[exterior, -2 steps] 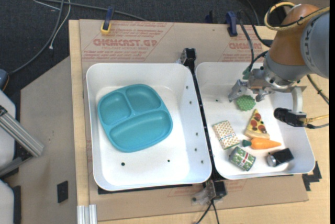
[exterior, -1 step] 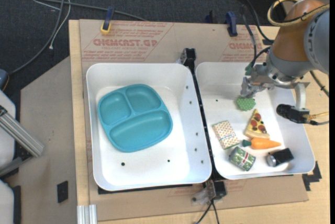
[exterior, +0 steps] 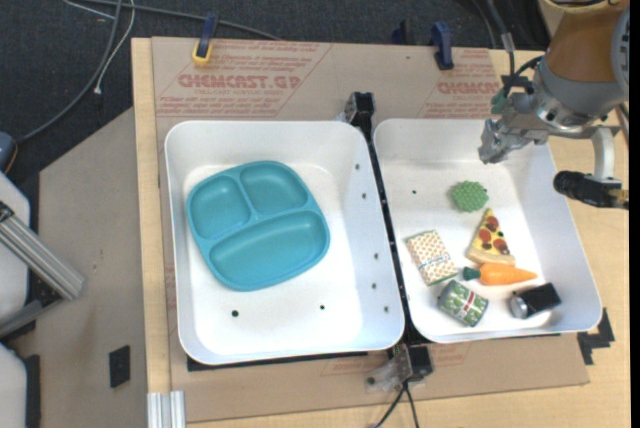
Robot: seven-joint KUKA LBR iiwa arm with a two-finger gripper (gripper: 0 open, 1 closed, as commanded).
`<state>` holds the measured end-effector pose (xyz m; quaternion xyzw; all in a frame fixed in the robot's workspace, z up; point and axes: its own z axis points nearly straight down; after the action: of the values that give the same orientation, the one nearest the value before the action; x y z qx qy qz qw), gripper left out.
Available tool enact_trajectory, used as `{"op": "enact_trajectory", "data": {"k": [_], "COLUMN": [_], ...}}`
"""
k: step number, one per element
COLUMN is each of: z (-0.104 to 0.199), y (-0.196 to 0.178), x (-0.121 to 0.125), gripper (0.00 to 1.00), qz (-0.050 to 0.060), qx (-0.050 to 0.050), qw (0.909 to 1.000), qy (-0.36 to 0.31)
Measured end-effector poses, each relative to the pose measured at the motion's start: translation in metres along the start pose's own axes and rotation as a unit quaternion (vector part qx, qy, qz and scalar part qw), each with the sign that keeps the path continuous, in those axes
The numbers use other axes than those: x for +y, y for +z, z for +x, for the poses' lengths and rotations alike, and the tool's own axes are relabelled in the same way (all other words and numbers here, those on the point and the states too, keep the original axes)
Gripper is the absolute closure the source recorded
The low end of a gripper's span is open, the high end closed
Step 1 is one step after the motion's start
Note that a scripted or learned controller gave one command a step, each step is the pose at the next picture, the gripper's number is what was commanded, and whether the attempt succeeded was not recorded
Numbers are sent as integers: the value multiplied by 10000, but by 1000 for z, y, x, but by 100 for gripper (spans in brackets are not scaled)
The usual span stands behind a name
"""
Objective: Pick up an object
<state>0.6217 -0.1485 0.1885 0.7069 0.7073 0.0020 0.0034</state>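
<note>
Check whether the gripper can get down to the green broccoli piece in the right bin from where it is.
Probably yes. The gripper hangs just up and right of the broccoli, nothing lies between them, and the pizza slice sits apart below it.

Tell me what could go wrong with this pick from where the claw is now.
The claw hangs near the right bin's far wall, off to the side of the green ball, so a straight drop may miss. The pizza slice, carrot and can crowd together; grabbing one may nudge another.
</note>
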Motion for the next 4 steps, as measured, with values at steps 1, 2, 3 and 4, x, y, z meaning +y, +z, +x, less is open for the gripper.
{"op": "enact_trajectory", "data": {"k": [1, 2, 3, 4], "z": [0, 53, 105, 158], "y": [-30, -43, -36, -28], "x": [2, 0, -10, -15], "gripper": [100, 100, 100, 100], "qz": [11, 31, 53, 53], "qx": [4, 22, 22, 22], "qw": [10000, 10000, 10000, 10000], "qy": [-3, -29, -21, -23]}}
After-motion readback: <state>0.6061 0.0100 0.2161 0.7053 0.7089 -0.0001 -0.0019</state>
